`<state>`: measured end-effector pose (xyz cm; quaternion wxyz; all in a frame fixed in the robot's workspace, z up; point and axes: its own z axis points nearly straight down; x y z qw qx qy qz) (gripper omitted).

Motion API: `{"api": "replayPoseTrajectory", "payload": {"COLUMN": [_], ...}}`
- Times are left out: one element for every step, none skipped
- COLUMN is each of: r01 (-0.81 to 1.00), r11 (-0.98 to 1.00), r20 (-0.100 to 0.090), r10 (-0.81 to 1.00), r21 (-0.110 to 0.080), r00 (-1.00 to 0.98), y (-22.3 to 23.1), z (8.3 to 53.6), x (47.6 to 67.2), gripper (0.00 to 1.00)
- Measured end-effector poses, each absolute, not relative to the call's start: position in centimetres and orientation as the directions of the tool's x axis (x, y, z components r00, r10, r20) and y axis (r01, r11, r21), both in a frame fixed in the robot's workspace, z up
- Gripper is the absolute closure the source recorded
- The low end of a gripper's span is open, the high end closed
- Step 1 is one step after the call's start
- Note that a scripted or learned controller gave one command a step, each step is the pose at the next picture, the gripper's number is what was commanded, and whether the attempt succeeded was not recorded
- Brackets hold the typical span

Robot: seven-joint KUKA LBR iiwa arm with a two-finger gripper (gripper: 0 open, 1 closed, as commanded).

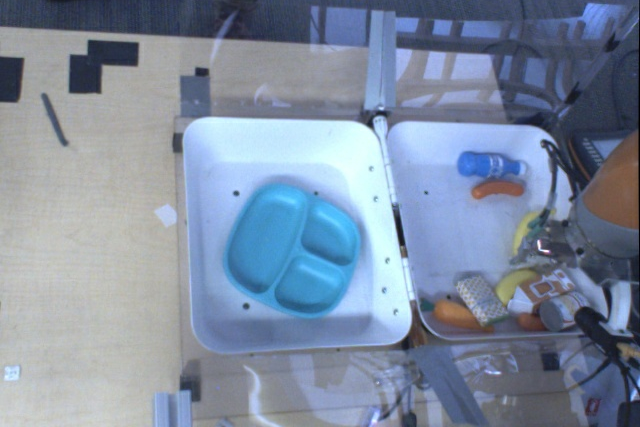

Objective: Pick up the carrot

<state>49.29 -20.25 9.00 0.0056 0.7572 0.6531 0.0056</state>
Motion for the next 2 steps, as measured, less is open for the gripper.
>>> {"api": "replayPoseTrajectory", "payload": {"r01": [0.891,0.666], "r11": [-0.454,-0.746], "r20": [0.003,0.008], "r10": [0.891,0.666], "r21": [0.014,0.013], "r00": [0.454,0.745], "y": [-17.6,-11.1], "z": [8.9,9.0], "x": [49.2,49.1], "gripper": [1.00,1.00]}}
